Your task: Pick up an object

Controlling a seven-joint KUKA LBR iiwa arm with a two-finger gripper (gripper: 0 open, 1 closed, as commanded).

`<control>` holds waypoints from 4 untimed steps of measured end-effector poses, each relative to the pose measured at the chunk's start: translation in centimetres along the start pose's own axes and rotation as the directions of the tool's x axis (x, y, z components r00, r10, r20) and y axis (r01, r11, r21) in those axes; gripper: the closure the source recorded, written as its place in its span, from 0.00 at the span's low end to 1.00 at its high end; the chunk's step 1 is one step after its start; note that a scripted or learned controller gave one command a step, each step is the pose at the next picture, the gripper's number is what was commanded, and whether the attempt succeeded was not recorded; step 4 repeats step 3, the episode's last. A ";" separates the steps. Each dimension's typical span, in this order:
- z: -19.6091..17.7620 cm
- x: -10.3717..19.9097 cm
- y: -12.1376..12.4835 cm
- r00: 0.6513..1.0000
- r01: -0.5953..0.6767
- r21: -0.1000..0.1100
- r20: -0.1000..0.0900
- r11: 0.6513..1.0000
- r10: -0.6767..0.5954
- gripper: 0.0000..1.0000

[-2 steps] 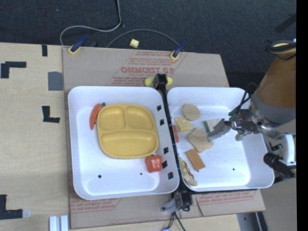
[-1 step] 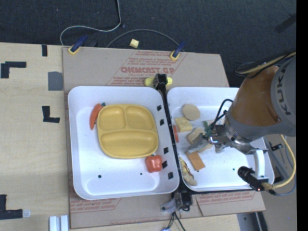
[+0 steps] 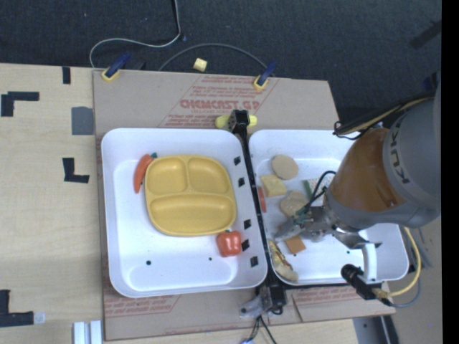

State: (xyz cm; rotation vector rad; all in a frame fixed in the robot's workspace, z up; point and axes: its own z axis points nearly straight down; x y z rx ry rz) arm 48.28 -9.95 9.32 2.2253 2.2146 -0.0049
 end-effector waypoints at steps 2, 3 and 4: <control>-9.6 9.3 6.8 1.000 0.018 -0.012 -0.008 1.000 -0.018 1.00; -9.1 14.5 12.5 1.000 0.012 -0.002 -0.006 1.000 -0.012 1.00; -9.1 14.5 12.5 1.000 0.012 -0.002 -0.006 1.000 -0.012 1.00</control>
